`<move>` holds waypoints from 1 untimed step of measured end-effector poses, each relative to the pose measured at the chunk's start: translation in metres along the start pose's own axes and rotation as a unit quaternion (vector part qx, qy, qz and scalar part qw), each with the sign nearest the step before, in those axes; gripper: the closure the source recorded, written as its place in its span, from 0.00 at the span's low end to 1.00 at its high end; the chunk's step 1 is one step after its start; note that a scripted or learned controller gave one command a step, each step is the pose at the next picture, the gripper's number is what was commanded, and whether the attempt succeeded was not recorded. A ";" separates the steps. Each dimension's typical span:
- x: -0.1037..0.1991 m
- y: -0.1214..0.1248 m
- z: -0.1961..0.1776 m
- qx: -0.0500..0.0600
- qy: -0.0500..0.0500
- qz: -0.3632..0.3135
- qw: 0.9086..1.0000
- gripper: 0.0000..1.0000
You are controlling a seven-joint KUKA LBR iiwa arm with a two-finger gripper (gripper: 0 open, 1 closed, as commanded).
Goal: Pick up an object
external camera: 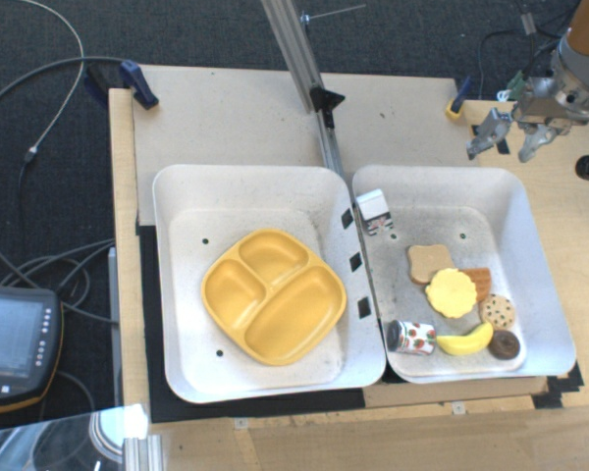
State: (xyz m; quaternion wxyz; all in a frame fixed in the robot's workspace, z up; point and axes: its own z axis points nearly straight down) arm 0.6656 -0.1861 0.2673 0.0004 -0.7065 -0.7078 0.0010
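**Gripper above the right bin's far edge, nothing held**

The gripper [511, 137] hung with its two fingers spread apart and nothing between them, just beyond the far rim of the right bin [540, 263]. In that bin's near corner lay a banana [467, 340], a yellow round piece [451, 292], a toast slice [429, 261], a cookie [497, 310] and a small can [411, 337]. The left bin [177, 263] held a yellow divided plate [273, 295].

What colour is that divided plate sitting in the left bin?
Yellow. The divided plate is plain yellow all over, seen clearly in the camera view from above.
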 end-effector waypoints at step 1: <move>0.000 0.001 -0.012 -0.002 -0.001 -0.001 1.000 1.00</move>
